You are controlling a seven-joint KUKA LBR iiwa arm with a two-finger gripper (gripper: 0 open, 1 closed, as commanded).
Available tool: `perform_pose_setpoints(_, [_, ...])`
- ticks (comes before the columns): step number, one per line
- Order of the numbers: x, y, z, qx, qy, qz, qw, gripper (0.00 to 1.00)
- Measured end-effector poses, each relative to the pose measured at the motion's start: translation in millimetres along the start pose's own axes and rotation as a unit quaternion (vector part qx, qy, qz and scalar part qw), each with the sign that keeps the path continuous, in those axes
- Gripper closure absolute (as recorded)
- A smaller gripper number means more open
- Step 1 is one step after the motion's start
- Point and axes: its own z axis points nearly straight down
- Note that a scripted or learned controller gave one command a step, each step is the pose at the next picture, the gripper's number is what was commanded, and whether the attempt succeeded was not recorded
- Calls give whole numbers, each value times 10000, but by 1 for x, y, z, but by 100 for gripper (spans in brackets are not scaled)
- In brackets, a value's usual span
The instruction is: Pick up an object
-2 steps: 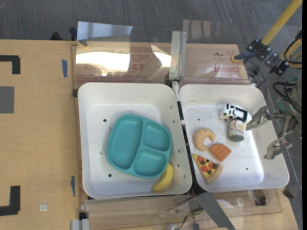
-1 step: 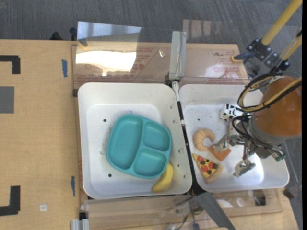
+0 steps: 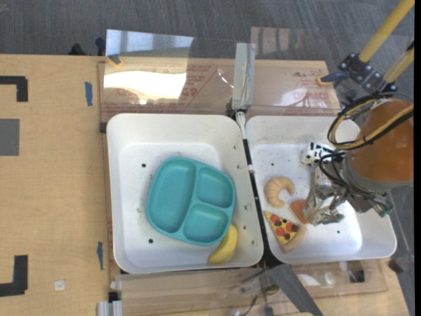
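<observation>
My gripper (image 3: 321,209) is low inside the right bin (image 3: 375,242), near its middle front. A small orange-red object (image 3: 299,209) lies right against the gripper's left side, partly covered by it. I cannot tell whether it is gripped. A tan croissant (image 3: 280,190) lies just left and behind the gripper. A pizza slice (image 3: 284,229) rests at the bin's front left. In the left bin (image 3: 125,176) sit a teal divided plate (image 3: 191,201) and a yellow banana (image 3: 225,245) by the plate's front right corner.
The arm's orange band (image 3: 388,143) and black cables (image 3: 345,127) hang over the right bin's right half. A ridge (image 3: 250,189) separates the two bins. Clear panels (image 3: 243,78) stand behind the bins. The wooden bench (image 3: 46,176) extends to the left.
</observation>
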Motion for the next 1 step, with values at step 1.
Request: perform_pose_setpoints(1, [-3, 1, -10, 14, -26, -8, 10000, 100])
